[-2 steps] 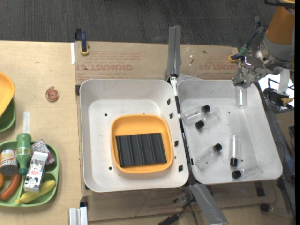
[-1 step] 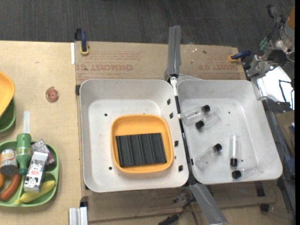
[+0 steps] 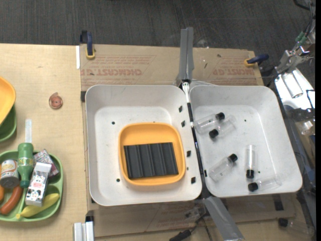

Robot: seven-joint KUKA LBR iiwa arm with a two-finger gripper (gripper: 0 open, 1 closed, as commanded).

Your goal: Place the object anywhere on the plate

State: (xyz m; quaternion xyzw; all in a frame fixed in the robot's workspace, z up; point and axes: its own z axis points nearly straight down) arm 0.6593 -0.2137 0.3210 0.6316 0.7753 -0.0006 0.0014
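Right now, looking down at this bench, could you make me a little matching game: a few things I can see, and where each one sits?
Things:
1. orange plate
2. clear vials with black caps
3. green bottle
4. dark ridged block

Places:
A. on the green tray at far left
B. in the right bin
C. on the orange plate
D. in the left bin

Pairs: 1-D, 2-B, 3-A, 4-C

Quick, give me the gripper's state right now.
Gripper: cannot be told. The vials lie loose in the right bin, and the yellow plate sits in the left bin.
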